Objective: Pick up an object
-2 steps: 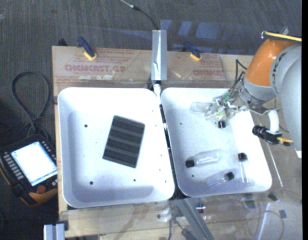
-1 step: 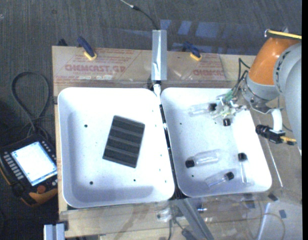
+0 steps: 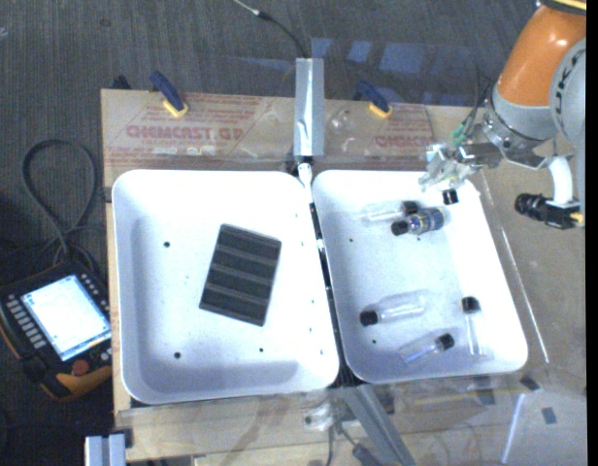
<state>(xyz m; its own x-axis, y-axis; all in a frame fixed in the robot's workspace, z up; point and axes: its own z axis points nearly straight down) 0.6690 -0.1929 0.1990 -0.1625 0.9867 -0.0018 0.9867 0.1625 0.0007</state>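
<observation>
Lying below claw [image 3: 447, 166], vial [image 3: 419, 223]

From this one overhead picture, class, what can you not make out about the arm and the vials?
- Gripper: small and blurred, over the right bin back rim; contents unreadable.
- Arm: cut off by the right edge.
- Clear vials: nearly transparent against white; outlines and exact count uncertain.
</observation>
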